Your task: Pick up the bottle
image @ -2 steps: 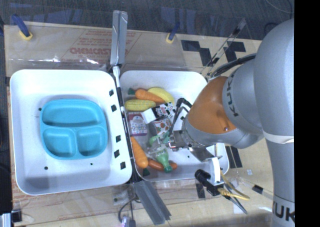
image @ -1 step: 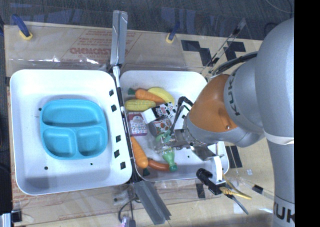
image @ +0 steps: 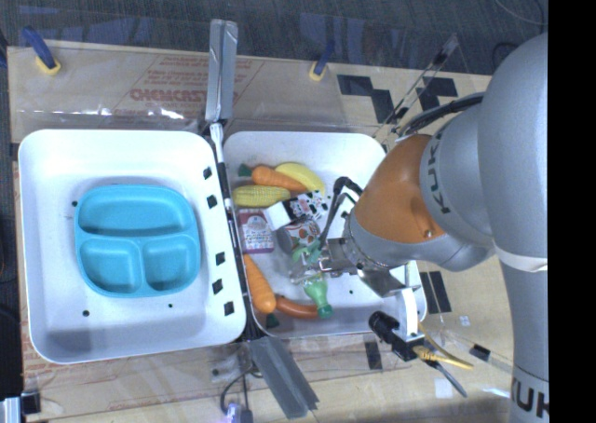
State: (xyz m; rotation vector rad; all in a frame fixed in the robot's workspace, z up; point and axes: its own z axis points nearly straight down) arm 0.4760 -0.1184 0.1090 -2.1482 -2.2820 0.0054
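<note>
Gripper [image: 317, 261] fingertips & bottle [image: 318, 293] top part-hidden by wrist, state unclear.

The bottle [image: 314, 274] is clear plastic with a green cap, lying on its side just below the gripper [image: 321, 253], cap end pointing away from it, touching an orange carrot [image: 296, 308].

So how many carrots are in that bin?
2 for certain: one carrot at the far end beside the banana, another by the near-left wall. More may hide under the arm.
</note>
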